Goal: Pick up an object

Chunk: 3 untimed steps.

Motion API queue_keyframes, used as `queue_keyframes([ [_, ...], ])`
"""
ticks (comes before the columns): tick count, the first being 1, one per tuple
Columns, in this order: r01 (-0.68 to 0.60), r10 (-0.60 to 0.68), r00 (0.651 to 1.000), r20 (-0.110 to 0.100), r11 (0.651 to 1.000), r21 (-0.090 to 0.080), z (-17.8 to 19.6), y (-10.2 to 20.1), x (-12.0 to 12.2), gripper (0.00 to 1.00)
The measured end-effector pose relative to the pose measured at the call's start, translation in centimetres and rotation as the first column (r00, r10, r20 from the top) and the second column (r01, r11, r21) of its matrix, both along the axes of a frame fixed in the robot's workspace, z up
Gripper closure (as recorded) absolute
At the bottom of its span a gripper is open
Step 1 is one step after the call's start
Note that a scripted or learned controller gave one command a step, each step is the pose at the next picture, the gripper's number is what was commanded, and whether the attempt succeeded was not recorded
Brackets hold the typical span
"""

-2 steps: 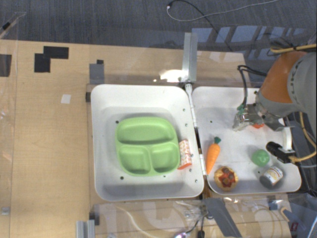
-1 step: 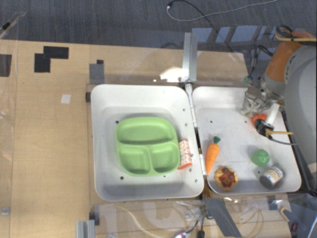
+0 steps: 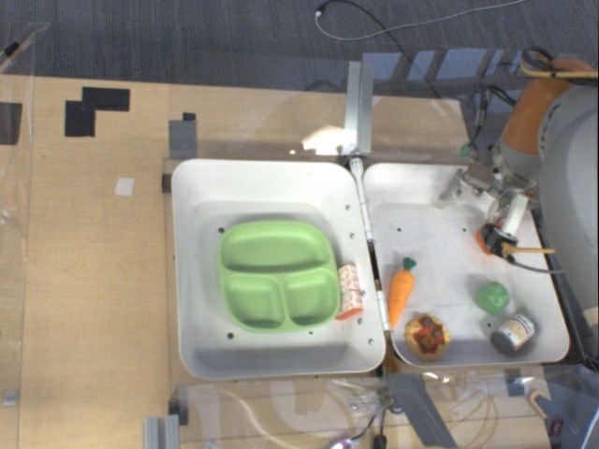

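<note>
No set target; any obj counts. Nearest candidate, my guess: small orange-red item [image 3: 483, 239] in the right bin [image 3: 412, 181], near its right side, partly hidden under the wrist hardware, so shape unclear. Jaws: can't tell whether open or closed, and nothing visibly gripped.

Other options in the same bin:
- green round obj [image 3: 492, 297], toward the front right
- small can [image 3: 513, 331] on its side, just in front of it
- round toy pastry [image 3: 427, 335] at the front edge
- toy carrot [image 3: 401, 293] near the divider w/ the left bin [image 3: 201, 344]

Risks:
- orange-red item is low and half covered, so a blind descent prob closes on air or clips it sideways
- green obj and can are both rounded and could roll or squirt out under an off-centre pinch
- can and green obj sit close, so one may get nudged while going for the other
- carrot sits near the wall, so jaws may strike the rim

Left bin holds a green divided plate [image 3: 279, 274] and a small packet [image 3: 348, 291] beside it, well apart from the arm [image 3: 562, 157].
</note>
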State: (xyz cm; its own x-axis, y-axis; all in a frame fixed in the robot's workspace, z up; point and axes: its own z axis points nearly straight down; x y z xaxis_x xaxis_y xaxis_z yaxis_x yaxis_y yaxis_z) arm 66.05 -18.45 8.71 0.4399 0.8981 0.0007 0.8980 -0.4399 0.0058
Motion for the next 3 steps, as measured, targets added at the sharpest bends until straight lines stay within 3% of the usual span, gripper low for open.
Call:
queue_keyframes([
  [1, -0.051, 0.051, 0.999, -0.001, 0.999, 0.002, 0.0, -1.1, -2.1, 0.00],
  [3, -0.117, 0.117, 0.993, 0.005, 0.993, -0.001, 0.2, -0.8, -11.2, 0.00],
])
